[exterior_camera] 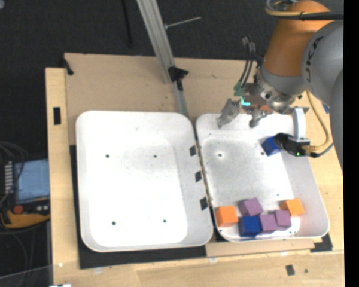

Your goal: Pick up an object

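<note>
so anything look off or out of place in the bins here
Nothing spilled or damaged. One blue block sits alone near the right bin's far end, apart from the orange, purple and blue blocks clustered at its near edge. The gripper is at that bin's far rim.

Two shallow white bins side by side on a wooden bench [125, 76]: left bin [137, 178] bare apart from a few dark dots, right bin [227, 160] holding small blocks. Gripper [242, 116] over the far edge of the right bin, fingers spread apart with nothing between them, and a blue block [270, 146] near it toward the bin's right side. Along the near edge, clustered: an orange block [227, 215], another orange block [295, 206], three purple blocks [251, 207], and a second blue block [249, 226].
</note>
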`<state>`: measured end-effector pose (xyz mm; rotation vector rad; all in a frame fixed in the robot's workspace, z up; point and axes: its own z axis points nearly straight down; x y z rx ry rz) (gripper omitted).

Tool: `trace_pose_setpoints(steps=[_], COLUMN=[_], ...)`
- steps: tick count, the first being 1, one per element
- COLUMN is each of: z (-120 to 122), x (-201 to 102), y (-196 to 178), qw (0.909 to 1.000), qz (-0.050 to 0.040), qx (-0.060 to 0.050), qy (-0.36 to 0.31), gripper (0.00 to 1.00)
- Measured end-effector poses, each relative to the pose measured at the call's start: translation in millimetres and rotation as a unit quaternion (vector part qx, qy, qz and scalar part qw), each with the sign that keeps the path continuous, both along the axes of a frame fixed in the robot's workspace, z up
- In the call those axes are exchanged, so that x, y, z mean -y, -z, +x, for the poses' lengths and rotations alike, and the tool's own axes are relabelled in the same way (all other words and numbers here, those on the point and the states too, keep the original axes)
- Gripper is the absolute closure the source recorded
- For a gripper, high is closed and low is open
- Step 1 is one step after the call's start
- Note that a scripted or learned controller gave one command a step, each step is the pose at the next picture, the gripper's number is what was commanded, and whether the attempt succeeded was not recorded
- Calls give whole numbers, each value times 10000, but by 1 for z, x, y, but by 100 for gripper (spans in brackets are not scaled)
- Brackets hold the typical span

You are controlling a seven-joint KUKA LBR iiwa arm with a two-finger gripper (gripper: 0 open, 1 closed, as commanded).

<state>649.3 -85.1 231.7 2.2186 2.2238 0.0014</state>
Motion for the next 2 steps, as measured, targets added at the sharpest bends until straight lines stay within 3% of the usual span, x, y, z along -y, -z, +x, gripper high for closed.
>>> trace_pose_setpoints(steps=[1,2], z=[-8,0], x=[9,5], y=[50,101], qw=[10000,10000], qz=[-12,-11], qx=[-28,-24], qy=[20,0], gripper=[0,0])
